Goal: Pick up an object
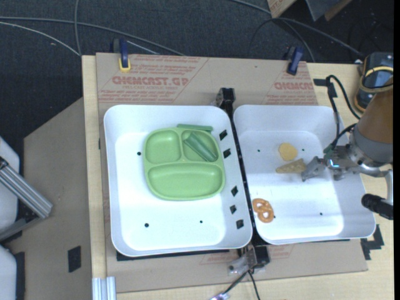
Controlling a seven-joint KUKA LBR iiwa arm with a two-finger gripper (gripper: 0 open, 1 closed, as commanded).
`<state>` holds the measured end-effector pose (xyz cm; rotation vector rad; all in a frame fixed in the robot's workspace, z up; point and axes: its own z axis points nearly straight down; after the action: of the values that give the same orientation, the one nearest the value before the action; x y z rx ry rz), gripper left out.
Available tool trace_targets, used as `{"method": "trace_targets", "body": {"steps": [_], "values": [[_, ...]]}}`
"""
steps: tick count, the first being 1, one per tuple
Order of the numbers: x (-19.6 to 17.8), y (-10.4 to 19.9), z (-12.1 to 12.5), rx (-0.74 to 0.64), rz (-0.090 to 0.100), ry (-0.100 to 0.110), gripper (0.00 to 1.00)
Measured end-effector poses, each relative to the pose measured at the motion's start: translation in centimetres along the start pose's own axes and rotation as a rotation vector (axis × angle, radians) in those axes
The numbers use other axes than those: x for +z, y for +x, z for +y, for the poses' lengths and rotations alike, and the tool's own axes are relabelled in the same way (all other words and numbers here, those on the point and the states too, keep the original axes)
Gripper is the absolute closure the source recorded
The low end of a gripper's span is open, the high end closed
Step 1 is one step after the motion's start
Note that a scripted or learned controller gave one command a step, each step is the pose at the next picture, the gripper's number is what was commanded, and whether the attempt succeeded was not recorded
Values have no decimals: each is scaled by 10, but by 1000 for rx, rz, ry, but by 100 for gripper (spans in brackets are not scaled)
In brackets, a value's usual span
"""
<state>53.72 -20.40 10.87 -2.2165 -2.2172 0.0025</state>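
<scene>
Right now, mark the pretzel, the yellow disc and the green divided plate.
pretzel (pixel 263 210): camera view, the middle of its twisted loops.
yellow disc (pixel 287 150): camera view, the centre of its flat face.
green divided plate (pixel 181 181): camera view, the floor of its large near compartment.

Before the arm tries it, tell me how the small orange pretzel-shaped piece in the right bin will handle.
The small orange pretzel-shaped piece looks thin and flat, so probably light and unlikely to roll. It lies low near the right white bin's wall, so fingers may struggle to get under it. Its open loops suggest it might be fragile.
</scene>
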Motion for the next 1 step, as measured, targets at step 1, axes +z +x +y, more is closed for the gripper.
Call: {"method": "trace_targets", "body": {"steps": [1], "values": [[25,1,0,0,-1,-1,0]]}}
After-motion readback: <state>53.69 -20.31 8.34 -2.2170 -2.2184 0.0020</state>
